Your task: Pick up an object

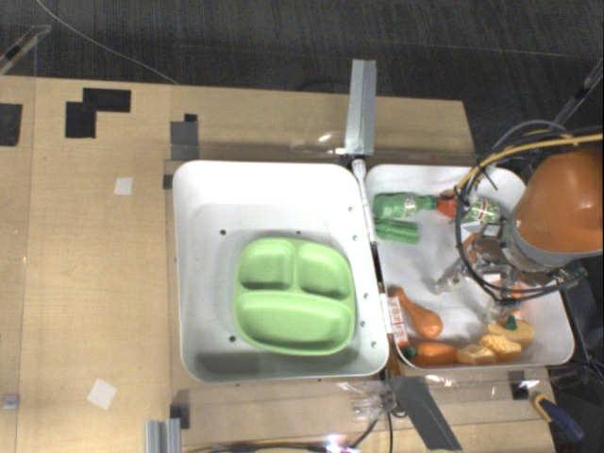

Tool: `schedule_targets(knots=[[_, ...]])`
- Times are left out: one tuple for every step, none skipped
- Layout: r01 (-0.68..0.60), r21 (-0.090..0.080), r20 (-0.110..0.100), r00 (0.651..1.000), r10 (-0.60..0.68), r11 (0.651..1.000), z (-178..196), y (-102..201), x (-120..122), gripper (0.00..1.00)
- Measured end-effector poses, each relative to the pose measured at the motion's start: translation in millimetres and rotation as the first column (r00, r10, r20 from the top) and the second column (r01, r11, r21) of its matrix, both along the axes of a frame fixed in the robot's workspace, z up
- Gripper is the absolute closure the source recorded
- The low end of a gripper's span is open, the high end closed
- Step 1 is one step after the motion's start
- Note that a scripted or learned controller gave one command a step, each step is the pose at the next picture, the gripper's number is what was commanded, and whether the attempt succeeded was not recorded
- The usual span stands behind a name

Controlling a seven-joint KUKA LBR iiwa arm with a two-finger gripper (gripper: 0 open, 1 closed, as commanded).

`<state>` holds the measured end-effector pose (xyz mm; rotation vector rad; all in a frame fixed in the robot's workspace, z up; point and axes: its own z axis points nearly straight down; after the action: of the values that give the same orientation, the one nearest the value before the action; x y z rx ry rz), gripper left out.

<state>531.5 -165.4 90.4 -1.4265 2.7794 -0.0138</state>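
Hovering low over the right bin [566, 347], the pincer [491, 276] hangs under the orange-banded arm [562, 206], tangled in cables; whether it is clenched or released I cannot tell, and nothing shows between its tips. To do this step well, it is best to pick one piece lying apart from its neighbours, come straight down over its middle, and close across the narrow width, not along the length.

The nearest candidate is the orange carrot [422, 317], at about eight o'clock from the pincer, lying flat with its long axis running from ten o'clock to four o'clock. A second orange piece [434, 353] sits just beside it, near the front wall. The green bottle [401, 206] lies at ten o'clock, its long axis pointing three o'clock. Yellow pieces [500, 343] crowd the six o'clock side. In the left bin [189, 253] rests a green tray [294, 295] on the desk [85, 281].
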Motion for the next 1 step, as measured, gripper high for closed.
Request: schedule_targets(knots=[[-0.225,-0.01,0.004,0.974,0.225,0.974,1.6,64.4,-37.2,0.0]])
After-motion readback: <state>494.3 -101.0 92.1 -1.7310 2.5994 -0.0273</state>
